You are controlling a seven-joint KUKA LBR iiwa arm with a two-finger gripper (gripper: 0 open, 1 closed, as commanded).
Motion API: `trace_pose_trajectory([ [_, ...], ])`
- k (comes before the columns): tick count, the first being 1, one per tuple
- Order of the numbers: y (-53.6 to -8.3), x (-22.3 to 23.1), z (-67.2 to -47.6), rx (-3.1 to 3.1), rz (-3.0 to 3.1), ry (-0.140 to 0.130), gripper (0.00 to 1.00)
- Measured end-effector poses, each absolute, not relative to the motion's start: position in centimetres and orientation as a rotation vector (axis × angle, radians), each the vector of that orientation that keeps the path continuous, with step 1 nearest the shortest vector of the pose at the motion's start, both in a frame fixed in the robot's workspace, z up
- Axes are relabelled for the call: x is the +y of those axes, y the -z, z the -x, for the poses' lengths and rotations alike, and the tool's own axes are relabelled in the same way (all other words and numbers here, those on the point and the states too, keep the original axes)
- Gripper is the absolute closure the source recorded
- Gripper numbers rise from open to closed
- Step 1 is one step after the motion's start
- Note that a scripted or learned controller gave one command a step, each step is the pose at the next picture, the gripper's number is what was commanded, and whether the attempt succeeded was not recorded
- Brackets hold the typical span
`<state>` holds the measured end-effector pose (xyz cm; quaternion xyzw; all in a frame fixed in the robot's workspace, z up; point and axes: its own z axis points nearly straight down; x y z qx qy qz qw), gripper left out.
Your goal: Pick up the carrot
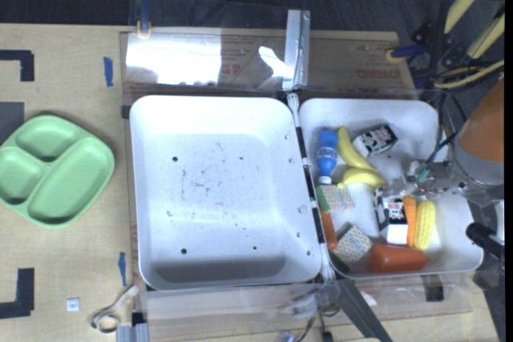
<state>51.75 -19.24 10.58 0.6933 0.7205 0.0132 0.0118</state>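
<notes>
The carrot (410,222) lies in the right bin (417,118), toward its 4 o'clock corner, standing lengthwise and touching a corn cob (424,224) pressed against its 3 o'clock side. At its 9 o'clock sits a small black-and-white packet (394,212), with a white block (397,235) just below that. At the carrot's 6 o'clock, a red-orange pepper-like piece (397,257) lies along the bin's near wall, and at 8 o'clock a speckled sponge-like pad (352,243) rests tilted. Farther out, toward 10 o'clock, there's a banana (355,162), a blue-capped bottle (326,153) beside it by the bin's left wall, and another black-and-white packet (374,139) up at 11 o'clock. A thin orange-red stick (329,227) hugs the left wall.

The gripper (423,176) hangs at the carrot's 12 o'clock, just above its top end, reaching in from 3 o'clock with the arm's orange band (486,130) behind it. Whether it is parted or closed, I cannot tell, the metal bits blur together there.

The left bin (216,188) sits touching the right one. Out at 9 o'clock on the table (64,252), a green divided plate (53,169) rests well apart from both bins.
</notes>
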Motion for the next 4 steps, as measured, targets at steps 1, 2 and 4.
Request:
trace_pose_trajectory([
  [1,-10.5,-18.7,-52.5,1.985,-2.4,-0.037,0.0],
  [2,-12.3,-15.5,-48.2,2.013,-2.406,-0.011,0.0],
  [4,-17.7,-18.6,-49.3,2.086,-2.349,0.0,0.0],
])
